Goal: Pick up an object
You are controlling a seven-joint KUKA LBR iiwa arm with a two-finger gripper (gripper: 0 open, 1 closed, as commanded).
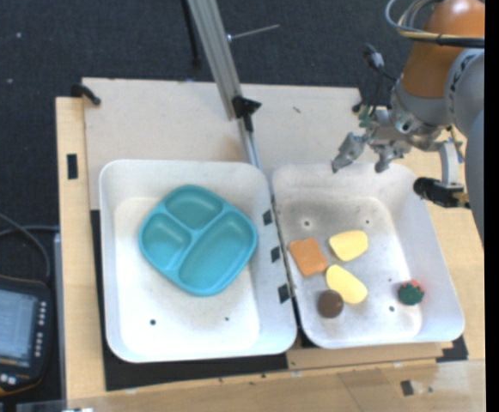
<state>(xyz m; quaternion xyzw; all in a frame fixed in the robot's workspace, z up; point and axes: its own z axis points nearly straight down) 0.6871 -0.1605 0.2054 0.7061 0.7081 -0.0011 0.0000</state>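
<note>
- Over the far rim of the right bin [421, 230] hangs the gripper [362, 154], its two fingers spread apart with nothing between them — well clear of everything below.
- Down in that bin lie the candidates: an orange square [307, 257], a yellow piece [349, 245] just beside it, a second yellow piece [346, 283] nearer the front, a small brown ball [330, 303] touching that second piece, and a little green-and-red item [410, 293] off by itself toward the right wall.
- To my eye these look like toy food — light, probably plastic or foam, unlikely to break.
- My guess is the upper yellow piece is the easiest take: it has free floor on its far and right sides, so fingers could close across its narrow width.
- Rounded, smooth shapes may squirt out of a pinch; the brown ball looks worst for that.
- Left bin [120, 316] holds a teal divided plate [198, 239], flat and awkward to pinch.
</note>
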